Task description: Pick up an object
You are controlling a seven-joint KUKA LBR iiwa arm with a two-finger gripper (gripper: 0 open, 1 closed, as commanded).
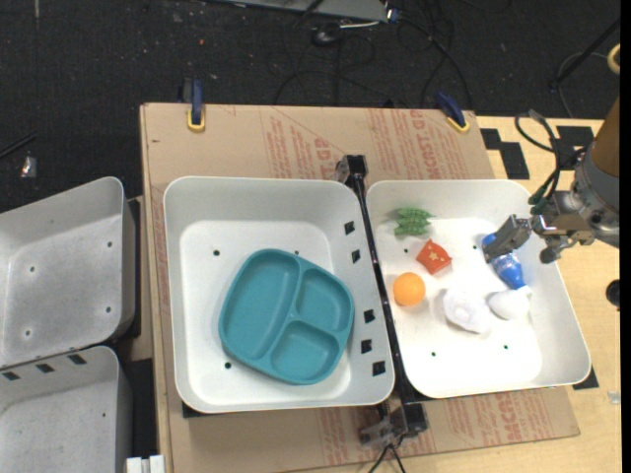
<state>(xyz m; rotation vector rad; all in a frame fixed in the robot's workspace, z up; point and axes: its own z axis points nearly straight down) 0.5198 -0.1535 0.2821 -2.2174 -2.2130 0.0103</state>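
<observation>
The gripper (526, 236) hangs open over the right bin (552, 363) near its right edge, a blue object (510, 271) just below its fingers, not gripped; a teal divided plate (286, 315) lies in the left bin (187, 264)

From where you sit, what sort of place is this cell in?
Probably a robotics lab bench: two white bins clamped onto a cardboard sheet, loose cables across dark carpet, and small toy items like an orange ball.

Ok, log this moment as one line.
gripper over right bin | above blue object | nothing seen held | teal tray in left bin
</observation>
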